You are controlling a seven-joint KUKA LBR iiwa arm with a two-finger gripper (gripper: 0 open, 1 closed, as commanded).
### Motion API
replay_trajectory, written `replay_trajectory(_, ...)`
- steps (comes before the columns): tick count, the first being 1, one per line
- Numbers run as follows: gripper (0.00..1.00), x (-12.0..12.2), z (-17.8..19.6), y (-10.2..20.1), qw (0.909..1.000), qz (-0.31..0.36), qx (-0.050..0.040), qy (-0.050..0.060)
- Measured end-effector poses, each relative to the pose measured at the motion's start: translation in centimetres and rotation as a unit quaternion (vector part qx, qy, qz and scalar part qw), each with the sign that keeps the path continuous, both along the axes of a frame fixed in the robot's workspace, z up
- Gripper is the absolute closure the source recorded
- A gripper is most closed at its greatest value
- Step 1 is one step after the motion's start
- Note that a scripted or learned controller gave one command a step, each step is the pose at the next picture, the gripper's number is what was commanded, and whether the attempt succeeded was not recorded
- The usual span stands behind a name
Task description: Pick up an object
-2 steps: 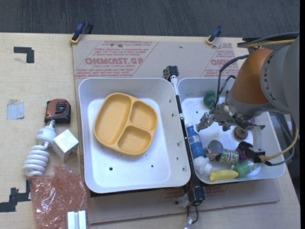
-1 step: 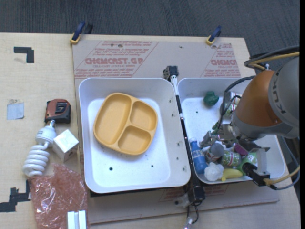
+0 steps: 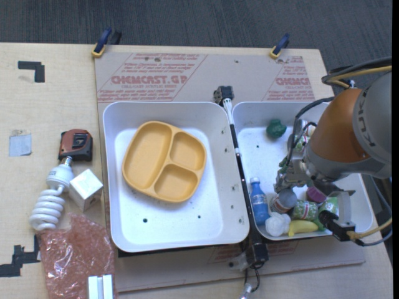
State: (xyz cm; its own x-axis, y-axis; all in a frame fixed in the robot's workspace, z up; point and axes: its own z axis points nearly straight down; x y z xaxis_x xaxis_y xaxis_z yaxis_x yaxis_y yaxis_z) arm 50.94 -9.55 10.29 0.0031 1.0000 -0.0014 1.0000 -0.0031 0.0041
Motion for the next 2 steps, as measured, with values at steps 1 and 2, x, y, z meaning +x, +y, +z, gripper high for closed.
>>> replay_trajectory(1, 0.0, 0.0, 0.02, -0.06, 1.0, 0.0, -0.0006, 0.0)
replay_trajectory(2, 1.0, 0.12, 1.01, -0.07, 1.0, 0.0, -0.0006, -0.001)
